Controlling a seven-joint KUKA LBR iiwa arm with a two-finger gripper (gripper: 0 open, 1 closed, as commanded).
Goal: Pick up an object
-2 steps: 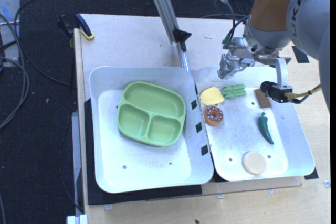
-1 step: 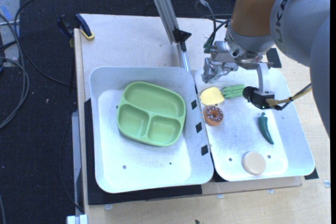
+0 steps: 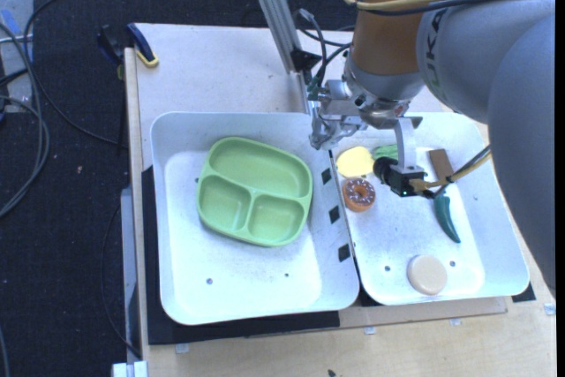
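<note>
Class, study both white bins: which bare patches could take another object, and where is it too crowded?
Left bin: bare floor in front of and left of the green divided tray. Right bin: bare floor between the donut and the tan disc. Crowded: the right bin's far end, where the yellow piece, donut, green pepper and arm cluster.
</note>
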